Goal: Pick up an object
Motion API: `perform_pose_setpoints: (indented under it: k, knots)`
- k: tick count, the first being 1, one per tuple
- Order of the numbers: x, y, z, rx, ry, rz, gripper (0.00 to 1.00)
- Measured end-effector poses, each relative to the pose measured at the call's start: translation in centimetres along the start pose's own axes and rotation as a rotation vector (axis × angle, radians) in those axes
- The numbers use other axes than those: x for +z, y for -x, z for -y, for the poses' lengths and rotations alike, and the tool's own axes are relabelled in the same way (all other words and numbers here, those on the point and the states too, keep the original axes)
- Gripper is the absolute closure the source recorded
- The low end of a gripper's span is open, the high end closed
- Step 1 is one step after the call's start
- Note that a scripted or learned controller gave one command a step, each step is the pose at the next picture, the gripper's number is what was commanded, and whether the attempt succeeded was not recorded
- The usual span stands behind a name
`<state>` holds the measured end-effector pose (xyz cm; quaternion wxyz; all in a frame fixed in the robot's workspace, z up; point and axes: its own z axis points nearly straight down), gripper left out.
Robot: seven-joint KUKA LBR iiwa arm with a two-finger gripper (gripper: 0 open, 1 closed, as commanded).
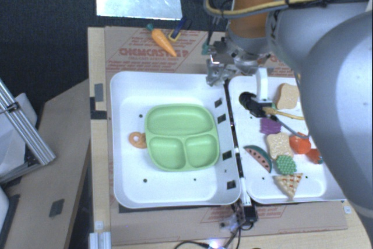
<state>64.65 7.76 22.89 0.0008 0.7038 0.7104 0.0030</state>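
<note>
Saw gripper (pixel 217 74) hovering at far end of bin divider (pixel 230 125); couldn't tell jaw state. Toy food (pixel 280 146) lay nearer camera, right: my likely target.

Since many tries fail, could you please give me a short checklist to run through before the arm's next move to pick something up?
1. Pincer sits at the far end of the divider between the bins: ok.
2. Nothing visibly held between its fingers: ok.
3. Finger opening: cannot tell.
4. Toy food in the right bin is crowded, with the watermelon slice, pizza slice and bread close to neighbours: not ok for a clean grasp.
5. Green tray lies flat in the left bin, with an orange ring beside it: ok.
</note>
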Motion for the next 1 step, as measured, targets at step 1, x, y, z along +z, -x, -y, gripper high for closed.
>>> perform_pose_setpoints:
  k: [1]
  knots:
    - [1.42,-2.83,-1.56,0.002,-0.003,0.002,1.00]
